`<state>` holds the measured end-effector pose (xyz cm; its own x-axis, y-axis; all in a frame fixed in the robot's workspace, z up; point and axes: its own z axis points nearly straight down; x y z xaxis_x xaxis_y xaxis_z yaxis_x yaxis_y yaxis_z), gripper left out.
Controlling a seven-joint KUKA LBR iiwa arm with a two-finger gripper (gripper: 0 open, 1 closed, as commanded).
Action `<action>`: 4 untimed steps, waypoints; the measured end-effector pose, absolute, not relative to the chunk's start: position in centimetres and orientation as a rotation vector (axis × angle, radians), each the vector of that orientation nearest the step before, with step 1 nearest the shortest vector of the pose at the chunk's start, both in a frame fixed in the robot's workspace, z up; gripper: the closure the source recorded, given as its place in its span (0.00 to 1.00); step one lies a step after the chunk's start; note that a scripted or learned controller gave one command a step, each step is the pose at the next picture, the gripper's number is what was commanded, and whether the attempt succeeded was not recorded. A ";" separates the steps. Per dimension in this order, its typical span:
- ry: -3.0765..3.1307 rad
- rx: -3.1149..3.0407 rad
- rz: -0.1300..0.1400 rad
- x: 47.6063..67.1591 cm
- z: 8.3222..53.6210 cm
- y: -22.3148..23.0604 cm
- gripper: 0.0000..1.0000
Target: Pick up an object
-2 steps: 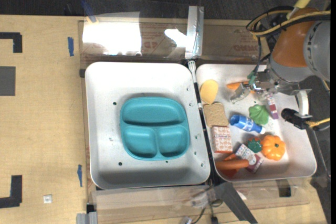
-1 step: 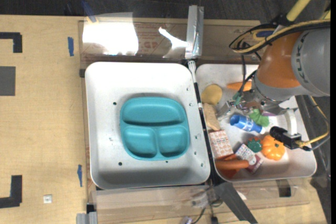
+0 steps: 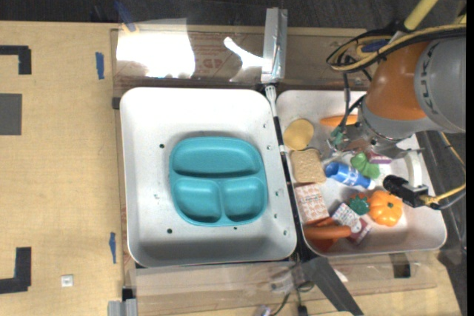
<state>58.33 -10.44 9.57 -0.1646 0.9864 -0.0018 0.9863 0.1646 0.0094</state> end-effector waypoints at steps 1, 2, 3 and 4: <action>2.245 2.194 0.001 61.0 18.1 -10.3 1.00; 2.249 2.197 -0.004 60.9 17.8 -10.2 0.00; 2.282 2.149 0.010 56.6 8.9 -11.7 0.00; 2.253 2.186 0.006 56.5 18.5 -5.0 0.00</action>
